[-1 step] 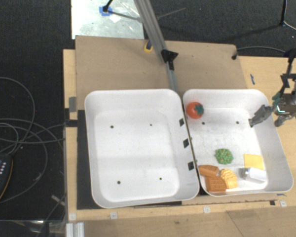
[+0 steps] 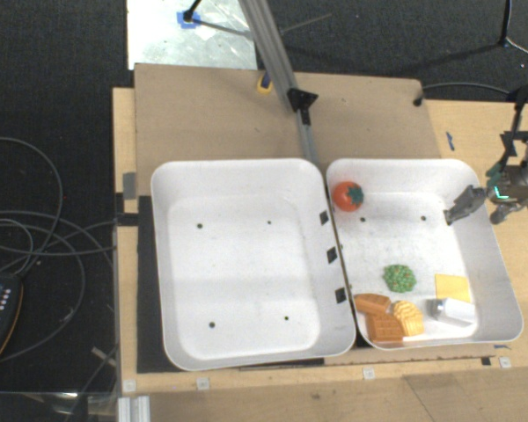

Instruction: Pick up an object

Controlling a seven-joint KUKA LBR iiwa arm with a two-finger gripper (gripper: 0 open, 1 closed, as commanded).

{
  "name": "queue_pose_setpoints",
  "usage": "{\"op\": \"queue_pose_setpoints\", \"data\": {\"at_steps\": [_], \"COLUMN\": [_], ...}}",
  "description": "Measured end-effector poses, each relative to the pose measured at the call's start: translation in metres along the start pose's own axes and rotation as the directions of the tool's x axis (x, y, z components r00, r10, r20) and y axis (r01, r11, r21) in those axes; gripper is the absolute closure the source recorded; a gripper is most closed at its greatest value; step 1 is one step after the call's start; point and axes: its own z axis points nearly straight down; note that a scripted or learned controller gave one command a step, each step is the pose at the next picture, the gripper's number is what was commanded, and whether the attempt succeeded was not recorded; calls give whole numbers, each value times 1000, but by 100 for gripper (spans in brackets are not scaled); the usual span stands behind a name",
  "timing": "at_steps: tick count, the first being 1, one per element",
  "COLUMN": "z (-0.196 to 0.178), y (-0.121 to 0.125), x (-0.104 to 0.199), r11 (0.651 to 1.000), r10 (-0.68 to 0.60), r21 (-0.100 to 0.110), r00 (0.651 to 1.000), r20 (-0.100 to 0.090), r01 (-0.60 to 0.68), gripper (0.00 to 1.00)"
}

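The right bin [image 2: 396,176] holds several small objects. A red ball with a green patch [image 2: 347,195] lies in its far left corner. A bumpy green piece [image 2: 399,278] sits near the middle. Along the near wall lie an orange-brown waffle-like piece [image 2: 378,316], a yellow ridged piece [image 2: 409,317], a white and grey tube [image 2: 449,309] and a flat yellow block [image 2: 452,286]. My gripper [image 2: 482,209] hangs over the bin's right rim, well above the objects. Its fingers are spread open and nothing is between them.
The left bin [image 2: 172,236] adjoins the right one, joined by black clips [image 2: 332,254]. A grey camera pole [image 2: 273,42] slants across the far side of the bench. Cables lie on the dark floor at left.
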Motion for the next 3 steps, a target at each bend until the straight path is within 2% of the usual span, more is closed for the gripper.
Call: {"op": "queue_pose_setpoints", "data": {"at_steps": [3], "z": [168], "y": [8], "x": [0], "r11": [1000], "r10": [2], "r21": [5], "r00": [1000], "r20": [-1], "r01": [-2], "gripper": [0]}}
